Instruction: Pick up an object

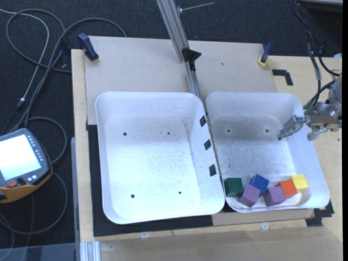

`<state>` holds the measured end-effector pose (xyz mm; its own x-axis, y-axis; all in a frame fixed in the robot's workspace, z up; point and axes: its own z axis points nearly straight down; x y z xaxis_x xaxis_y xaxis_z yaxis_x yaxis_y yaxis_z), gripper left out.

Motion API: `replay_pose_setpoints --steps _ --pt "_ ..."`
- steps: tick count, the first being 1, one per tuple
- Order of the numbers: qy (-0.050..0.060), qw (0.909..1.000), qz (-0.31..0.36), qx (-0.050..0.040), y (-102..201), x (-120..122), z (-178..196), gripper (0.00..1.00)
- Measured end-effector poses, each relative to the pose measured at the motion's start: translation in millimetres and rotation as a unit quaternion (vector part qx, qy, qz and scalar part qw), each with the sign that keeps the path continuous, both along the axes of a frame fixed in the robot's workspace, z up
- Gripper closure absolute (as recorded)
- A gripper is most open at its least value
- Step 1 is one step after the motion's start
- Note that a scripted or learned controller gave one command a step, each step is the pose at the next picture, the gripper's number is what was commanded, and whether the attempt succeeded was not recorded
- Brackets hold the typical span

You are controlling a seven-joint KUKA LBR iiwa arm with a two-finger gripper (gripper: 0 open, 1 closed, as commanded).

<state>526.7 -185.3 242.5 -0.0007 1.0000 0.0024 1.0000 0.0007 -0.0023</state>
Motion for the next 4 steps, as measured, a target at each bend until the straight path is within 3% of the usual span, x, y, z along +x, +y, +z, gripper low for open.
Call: replay_pose_setpoints --steps 1,3,4 --pt "-0.004 1.0000 0.002 -0.0018 11 28 16 0.00" --pt "-0.003 1.0000 0.002 -0.0012 70 62 31 0.00" --pt "0.004 1.0000 0.001 0.0002 86 94 -122 0.00"
